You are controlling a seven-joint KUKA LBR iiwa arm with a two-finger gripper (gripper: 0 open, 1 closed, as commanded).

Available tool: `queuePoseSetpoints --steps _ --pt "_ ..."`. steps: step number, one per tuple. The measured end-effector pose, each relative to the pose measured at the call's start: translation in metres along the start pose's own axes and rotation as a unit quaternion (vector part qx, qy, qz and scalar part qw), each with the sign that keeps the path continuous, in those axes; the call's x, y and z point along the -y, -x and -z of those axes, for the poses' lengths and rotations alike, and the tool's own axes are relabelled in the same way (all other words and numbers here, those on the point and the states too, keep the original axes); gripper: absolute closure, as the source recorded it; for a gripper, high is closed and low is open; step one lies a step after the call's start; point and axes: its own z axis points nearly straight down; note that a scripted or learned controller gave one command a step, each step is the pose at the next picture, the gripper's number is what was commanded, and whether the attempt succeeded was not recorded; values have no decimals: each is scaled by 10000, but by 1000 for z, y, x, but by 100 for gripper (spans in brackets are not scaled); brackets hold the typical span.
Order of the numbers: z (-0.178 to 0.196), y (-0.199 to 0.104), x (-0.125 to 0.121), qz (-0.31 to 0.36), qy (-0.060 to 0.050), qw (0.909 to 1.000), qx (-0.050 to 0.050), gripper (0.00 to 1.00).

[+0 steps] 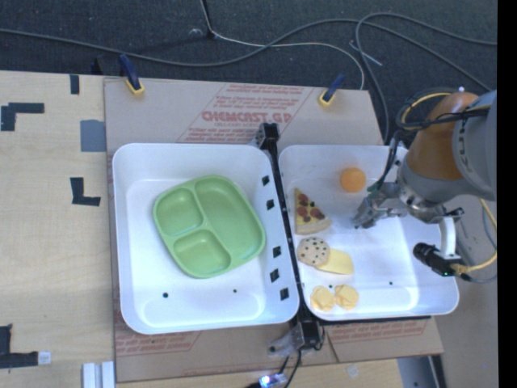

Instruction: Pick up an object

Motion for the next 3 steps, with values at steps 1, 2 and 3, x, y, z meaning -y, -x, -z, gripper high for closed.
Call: queuePoseSetpoints --steps 1,2,3 --pt "57 6 -7 -3 -16 10000 -19 100" --pt "108 -2 -15 4 -9 10000 -19 100" --pt "150 -3 -18 1 -8 10000 -19 100"
